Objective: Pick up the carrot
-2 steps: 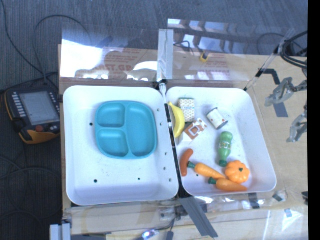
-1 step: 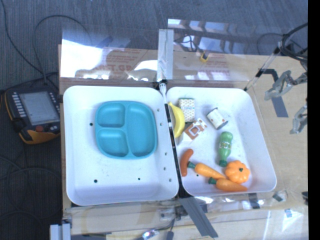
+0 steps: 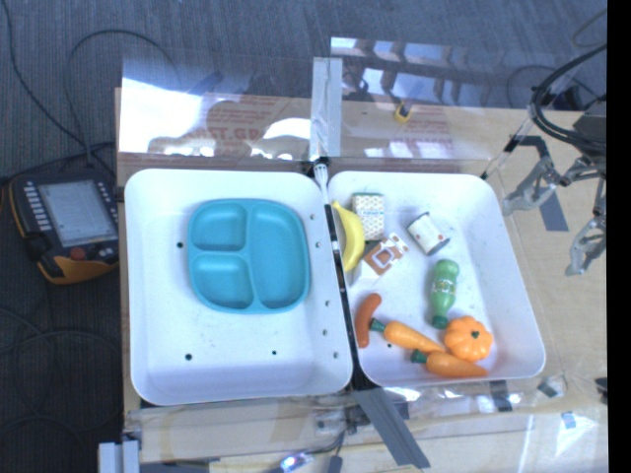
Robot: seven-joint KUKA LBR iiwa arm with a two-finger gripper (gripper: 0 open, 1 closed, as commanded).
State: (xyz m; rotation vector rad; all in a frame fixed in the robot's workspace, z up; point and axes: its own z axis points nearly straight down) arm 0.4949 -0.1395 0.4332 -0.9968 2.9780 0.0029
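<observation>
Camera view: your pincer [image 3: 590, 239] hangs beyond the right bin [image 3: 513, 254], off its right rim; you cannot tell how it is set. The carrot [image 3: 412, 337] lies down and to the left of it, on the bin floor near the front wall, long axis slanting lower right, green stub upper left. Orange, tapered, it touches the pumpkin [image 3: 467, 339]; a second carrot [image 3: 452, 365] lies just below.

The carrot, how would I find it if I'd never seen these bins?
Look in the right bin, near its front edge. A carrot lies slantwise there between the red sausage and the round pumpkin. It is long, orange and pointed; a second carrot lies just in front.
</observation>
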